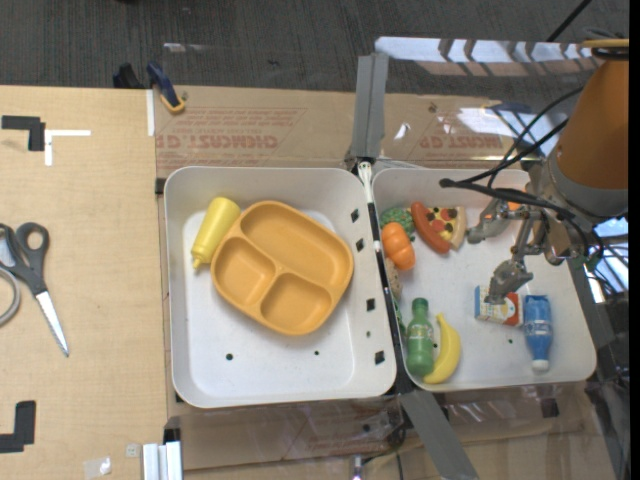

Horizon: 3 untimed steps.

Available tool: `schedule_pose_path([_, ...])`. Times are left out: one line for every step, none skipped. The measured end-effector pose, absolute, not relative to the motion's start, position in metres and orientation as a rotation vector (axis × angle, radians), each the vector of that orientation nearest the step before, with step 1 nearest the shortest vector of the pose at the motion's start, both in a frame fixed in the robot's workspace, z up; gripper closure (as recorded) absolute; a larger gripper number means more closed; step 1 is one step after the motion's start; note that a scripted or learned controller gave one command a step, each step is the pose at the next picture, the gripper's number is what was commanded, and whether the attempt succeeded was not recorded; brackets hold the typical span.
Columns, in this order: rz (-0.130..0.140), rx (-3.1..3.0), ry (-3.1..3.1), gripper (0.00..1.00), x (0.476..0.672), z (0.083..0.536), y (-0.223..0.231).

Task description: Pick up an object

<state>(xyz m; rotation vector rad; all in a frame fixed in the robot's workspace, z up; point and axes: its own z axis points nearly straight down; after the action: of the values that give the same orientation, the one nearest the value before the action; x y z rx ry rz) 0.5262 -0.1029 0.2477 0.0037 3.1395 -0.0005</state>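
My gripper hangs over the right bin, its two grey fingers spread apart, open, with nothing between them. The lower fingertip is just above a small white carton with red and blue print. A blue water bottle lies right of the carton. A pizza slice toy sits left of the gripper. An orange toy vegetable, a green bottle and a banana lie along the bin's left side.
The left bin holds a yellow divided plate and a yellow mustard bottle. Scissors lie on the bench at the far left. Black cables trail above the right bin near the arm.
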Motion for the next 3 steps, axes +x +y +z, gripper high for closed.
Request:
schedule_pose_path([0.0,0.213,3.132,0.0,0.557,0.133,-0.17])
schedule_pose_path([0.0,0.277,3.127,0.0,0.53,0.092,-0.209])
schedule_pose_path([-0.002,0.212,3.13,0.0,0.524,0.093,-0.221])
